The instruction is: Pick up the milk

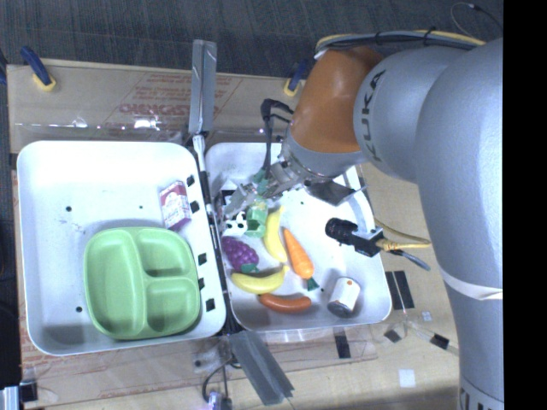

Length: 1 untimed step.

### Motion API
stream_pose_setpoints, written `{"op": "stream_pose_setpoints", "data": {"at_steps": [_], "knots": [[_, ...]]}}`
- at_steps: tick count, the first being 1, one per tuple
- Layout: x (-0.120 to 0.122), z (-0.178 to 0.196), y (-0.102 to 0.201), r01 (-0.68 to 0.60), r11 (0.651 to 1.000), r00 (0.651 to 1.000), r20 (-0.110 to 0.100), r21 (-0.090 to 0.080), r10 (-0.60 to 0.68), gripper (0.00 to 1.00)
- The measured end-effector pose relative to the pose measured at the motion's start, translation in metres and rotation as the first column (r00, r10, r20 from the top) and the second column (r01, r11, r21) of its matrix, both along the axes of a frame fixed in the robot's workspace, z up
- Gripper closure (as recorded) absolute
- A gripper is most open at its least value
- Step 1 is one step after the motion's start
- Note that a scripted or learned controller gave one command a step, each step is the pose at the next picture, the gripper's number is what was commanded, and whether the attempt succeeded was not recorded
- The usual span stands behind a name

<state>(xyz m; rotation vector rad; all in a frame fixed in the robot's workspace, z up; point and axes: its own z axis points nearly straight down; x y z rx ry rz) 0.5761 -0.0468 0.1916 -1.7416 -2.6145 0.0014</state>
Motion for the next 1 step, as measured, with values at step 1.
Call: {"op": "stream_pose_setpoints", "data": {"at_steps": [1], "knots": [[0.0109, 0.0004, 0.0419, -0.025, 1.000, 1.000, 0.001, 0.000, 0.025, 0.00]]}}
